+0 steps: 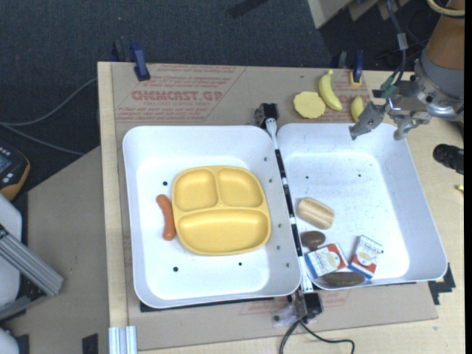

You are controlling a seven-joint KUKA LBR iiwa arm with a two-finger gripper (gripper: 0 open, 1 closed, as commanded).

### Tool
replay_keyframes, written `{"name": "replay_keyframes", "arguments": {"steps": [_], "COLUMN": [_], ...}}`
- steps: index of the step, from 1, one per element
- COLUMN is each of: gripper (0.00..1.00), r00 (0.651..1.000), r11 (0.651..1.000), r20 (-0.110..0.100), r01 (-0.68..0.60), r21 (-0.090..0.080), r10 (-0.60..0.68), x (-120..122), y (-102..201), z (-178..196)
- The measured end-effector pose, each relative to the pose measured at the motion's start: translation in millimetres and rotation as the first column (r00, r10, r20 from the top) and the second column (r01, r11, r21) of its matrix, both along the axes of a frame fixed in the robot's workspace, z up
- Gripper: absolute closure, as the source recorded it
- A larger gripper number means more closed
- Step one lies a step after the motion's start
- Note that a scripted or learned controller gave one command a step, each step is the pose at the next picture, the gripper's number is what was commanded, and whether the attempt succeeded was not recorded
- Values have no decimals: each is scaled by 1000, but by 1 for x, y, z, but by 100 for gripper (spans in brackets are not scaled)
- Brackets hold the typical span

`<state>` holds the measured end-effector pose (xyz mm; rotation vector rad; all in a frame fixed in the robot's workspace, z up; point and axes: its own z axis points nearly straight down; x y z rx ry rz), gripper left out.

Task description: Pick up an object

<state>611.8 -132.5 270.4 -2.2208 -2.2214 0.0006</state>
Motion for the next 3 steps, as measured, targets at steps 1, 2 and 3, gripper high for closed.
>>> {"name": "replay_keyframes", "arguments": {"steps": [1, 2, 3], "gripper": [0, 0, 0], "r00": [1000, 1000, 1000], "r11": [1000, 1000, 1000], "r20": [-15, -8, -2], "r01": [1, -2, 2], "r21": [3, 4, 1], "r10": [-1, 2, -2], "x": [-8, -52, -61], "y": [-2, 44, 26], "z": [-165, -188, -186]}}
